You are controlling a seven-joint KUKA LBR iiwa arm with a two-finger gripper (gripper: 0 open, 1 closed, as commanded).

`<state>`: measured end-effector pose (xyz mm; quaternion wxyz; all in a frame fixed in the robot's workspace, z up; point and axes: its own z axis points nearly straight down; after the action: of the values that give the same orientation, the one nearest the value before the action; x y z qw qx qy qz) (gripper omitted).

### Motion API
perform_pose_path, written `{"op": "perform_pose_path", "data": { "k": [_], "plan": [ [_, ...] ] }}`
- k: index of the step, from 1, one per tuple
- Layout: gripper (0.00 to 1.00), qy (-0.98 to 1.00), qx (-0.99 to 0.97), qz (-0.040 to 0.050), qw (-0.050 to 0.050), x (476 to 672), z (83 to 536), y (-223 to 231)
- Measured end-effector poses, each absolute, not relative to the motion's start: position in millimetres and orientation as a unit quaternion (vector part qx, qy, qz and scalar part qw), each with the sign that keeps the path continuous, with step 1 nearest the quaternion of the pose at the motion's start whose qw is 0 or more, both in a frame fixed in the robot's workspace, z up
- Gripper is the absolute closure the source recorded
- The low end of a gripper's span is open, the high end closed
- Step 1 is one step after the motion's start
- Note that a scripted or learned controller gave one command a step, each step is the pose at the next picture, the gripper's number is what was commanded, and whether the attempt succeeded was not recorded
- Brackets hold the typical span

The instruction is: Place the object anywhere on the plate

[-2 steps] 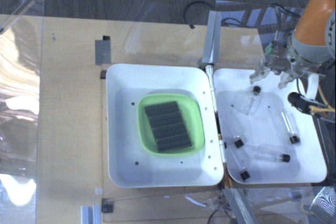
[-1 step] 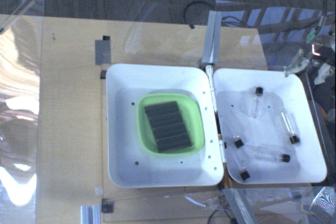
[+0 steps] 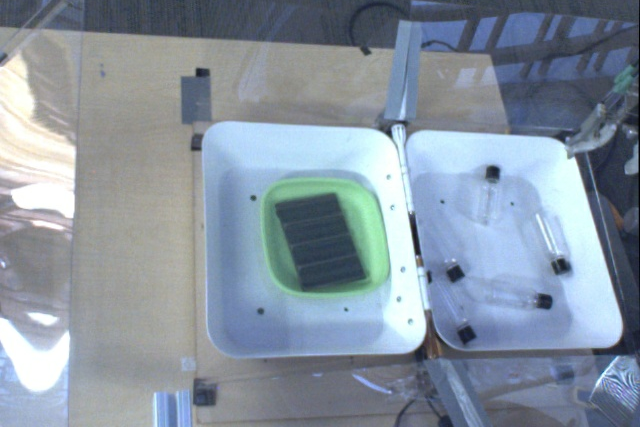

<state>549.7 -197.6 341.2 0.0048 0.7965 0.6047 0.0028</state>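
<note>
A green square plate (image 3: 373, 220) lies in the middle of the left white bin (image 3: 230, 215). On the plate rests a dark grey ridged block (image 3: 320, 242), flat and slightly turned, covering most of the plate's inner area. Nothing touches the block from above.
The right bin (image 3: 590, 315) holds several clear vials with black caps, among them one near the back (image 3: 488, 200), one at the right (image 3: 549, 237) and one toward the front (image 3: 512, 295). A grey metal post (image 3: 403, 80) stands behind the seam between the bins. Cables and a fixture (image 3: 605, 120) sit at the far right.
</note>
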Motion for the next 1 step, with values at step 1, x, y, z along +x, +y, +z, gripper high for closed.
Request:
{"op": "perform_pose_path", "data": {
  "k": [1],
  "plan": [
    [1.0,0.608,0.794,0.0049,0.009,552.3,352.8,-196.4]
  ]
}}
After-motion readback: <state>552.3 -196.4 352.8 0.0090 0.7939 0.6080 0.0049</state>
